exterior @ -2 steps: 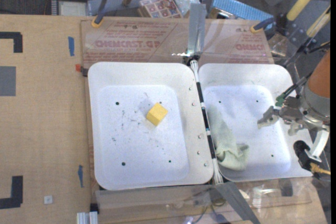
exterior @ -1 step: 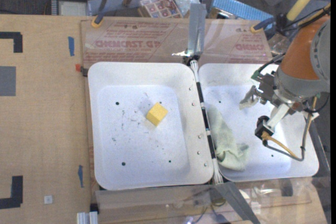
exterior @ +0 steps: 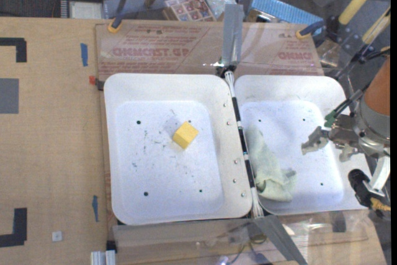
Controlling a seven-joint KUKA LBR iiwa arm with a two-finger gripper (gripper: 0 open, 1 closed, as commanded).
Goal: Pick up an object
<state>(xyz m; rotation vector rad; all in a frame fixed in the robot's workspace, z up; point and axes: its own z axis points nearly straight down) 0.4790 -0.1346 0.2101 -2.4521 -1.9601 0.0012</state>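
Yellow block (exterior: 185, 134) well left of pincer (exterior: 316, 141)

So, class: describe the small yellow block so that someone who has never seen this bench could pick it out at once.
Find the two shallow white bins side by side and take the left bin. Near its middle, slightly up and right, sits the yellow block, a small cube by itself on the speckled floor. It is solid, bright and square-edged, unlike the pale crumpled cloth lying in the right bin.
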